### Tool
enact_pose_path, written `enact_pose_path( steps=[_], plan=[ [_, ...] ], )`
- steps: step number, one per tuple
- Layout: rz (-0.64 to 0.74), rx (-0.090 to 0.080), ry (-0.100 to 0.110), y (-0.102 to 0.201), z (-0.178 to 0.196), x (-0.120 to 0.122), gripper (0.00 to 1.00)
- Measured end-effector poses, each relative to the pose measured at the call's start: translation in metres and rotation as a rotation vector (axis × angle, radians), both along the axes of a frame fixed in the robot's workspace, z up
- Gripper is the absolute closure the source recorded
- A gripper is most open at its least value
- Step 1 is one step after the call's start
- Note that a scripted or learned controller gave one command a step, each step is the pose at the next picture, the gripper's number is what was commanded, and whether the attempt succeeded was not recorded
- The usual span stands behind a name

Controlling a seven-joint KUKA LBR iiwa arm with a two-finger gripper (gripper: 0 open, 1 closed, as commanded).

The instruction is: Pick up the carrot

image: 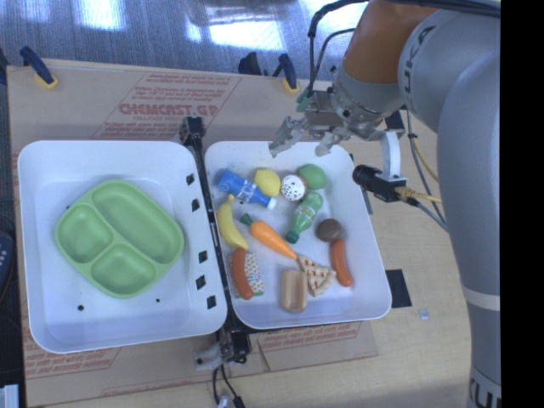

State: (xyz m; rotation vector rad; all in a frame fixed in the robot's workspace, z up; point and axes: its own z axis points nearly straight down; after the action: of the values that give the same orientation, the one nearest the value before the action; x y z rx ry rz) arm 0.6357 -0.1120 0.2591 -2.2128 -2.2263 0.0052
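The carrot [272,238], orange with a green stub at its upper left end, lies slantwise in the middle of the right bin [370,266]. My gripper [301,145] hangs above the bin's far edge, well up and behind the carrot. Its two fingers are spread apart with nothing between them, so it is open.
Around the carrot lie a banana [229,224], a blue bottle [239,186], a lemon [267,182], a white ball [293,188], a green bottle [305,215], a sausage [341,263] and a waffle slice [314,276]. A green divided plate [120,236] sits in the left bin.
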Motion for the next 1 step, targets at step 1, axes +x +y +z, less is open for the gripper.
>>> enact_pose_path(
  steps=[1],
  plan=[
    [-0.243,0.000,0.002,0.0088,-0.1405,-0.0413,0.00]
  ],
)
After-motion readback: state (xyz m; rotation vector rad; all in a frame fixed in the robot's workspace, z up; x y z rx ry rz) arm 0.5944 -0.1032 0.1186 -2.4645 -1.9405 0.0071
